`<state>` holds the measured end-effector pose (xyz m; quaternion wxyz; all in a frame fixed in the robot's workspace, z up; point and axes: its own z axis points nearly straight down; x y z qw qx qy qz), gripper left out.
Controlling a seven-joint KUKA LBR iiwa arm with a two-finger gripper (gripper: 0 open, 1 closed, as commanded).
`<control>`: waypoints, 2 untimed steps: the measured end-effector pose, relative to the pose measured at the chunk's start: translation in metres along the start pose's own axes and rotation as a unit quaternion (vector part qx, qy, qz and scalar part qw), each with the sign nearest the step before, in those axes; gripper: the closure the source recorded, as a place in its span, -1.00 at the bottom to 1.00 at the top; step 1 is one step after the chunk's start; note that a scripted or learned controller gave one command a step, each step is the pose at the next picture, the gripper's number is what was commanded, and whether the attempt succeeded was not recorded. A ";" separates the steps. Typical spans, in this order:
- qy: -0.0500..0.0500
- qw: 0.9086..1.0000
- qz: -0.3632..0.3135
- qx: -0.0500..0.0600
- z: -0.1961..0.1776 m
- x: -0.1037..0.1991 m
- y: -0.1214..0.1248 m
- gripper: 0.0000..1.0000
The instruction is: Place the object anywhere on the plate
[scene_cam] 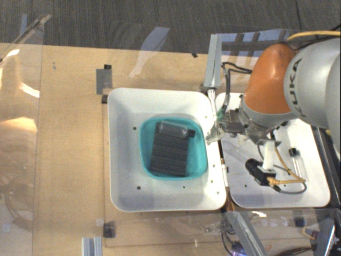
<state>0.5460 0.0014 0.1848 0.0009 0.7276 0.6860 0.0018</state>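
Dark block [170, 149] lies on teal plate [145, 143] beside the pincer [217, 129] — spread or pressed, cannot tell — a stray sweep could dislodge it.

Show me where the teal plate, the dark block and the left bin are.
teal plate [200, 161], camera view, bare rim on its right side.
dark block [169, 152], camera view, middle of its ribbed top.
left bin [123, 164], camera view, bare white floor.

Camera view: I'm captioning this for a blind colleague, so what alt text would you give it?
A dark ribbed block lies on a teal plate in the left white bin. The grey and orange robot arm reaches in from the right and hangs over the right bin, apart from the block.
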 end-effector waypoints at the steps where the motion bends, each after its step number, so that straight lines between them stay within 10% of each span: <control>1: 0.000 1.000 0.019 -0.002 -0.001 -0.044 0.028 -1.00; 2: -0.001 0.993 0.121 -0.005 -0.185 -0.076 0.022 -1.00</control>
